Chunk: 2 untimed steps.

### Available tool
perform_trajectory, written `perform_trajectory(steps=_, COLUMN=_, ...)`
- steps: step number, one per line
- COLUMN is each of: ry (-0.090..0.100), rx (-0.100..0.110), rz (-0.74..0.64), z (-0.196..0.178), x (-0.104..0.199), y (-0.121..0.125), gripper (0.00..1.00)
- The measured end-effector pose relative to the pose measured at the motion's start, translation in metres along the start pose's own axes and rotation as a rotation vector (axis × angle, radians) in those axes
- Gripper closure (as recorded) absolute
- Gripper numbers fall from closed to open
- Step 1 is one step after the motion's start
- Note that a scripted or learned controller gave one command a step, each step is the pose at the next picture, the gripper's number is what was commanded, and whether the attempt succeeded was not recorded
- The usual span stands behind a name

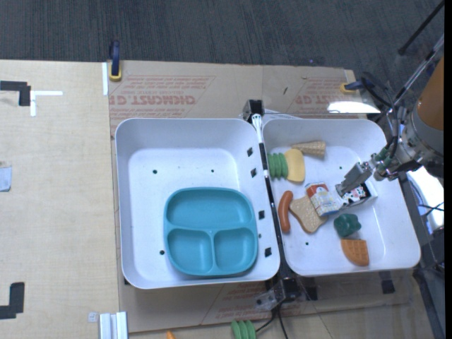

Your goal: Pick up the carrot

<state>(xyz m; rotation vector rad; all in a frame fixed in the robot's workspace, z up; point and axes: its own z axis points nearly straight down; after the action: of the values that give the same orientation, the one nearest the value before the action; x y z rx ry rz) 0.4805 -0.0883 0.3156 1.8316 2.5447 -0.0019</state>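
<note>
The carrot [355, 251] lies in the right bin [395, 256] near its front right corner, an orange wedge with a dark green top pointing toward the back. My gripper [355, 191] hangs above the bin's middle right, roughly a hand's width behind the carrot's green top and apart from it. It sits just right of a small red and white carton [323, 199]. Nothing shows as held.
The right bin also holds a bread slice [307, 216], a red sausage [284, 210], a green vegetable [277, 164], a yellow piece [294, 166] and a tan wedge [311, 147]. A teal divided plate [210, 230] lies in the left bin [134, 189].
</note>
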Motion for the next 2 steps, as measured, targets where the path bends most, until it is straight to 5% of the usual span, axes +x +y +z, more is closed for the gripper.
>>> perform_trajectory(steps=1, ry=0.003, rx=0.002, rz=-0.143, z=0.014, x=-0.005, y=0.141, gripper=0.0)
perform_trajectory(steps=2, ry=0.004, rx=0.006, rz=-0.005, z=0.11, x=0.036, y=0.163, gripper=0.0)
